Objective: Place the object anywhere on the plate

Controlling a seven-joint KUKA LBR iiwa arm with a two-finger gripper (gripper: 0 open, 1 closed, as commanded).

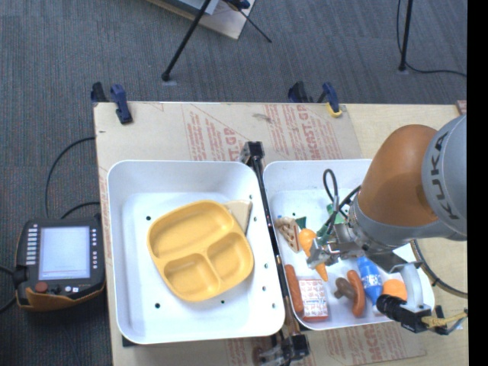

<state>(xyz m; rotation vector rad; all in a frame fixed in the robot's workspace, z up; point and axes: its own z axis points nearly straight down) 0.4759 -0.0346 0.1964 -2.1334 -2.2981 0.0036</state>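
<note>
Gripper (326,252): lowered into right bin (284,175), finger state cannot be told | object: orange carrot-like toy (307,240) lies just beside it among clutter | plate (200,249): in left bin | risk: neighbouring toys may be grasped instead.

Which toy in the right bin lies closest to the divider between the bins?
The long red sausage, lying along the right bin's left wall. The pink packet and brown mushroom sit farther right.

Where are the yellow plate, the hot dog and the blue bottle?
yellow plate (200,248), camera view: ridge between its compartments.
hot dog (290,287), camera view: middle of its length.
blue bottle (370,276), camera view: its body.
</note>
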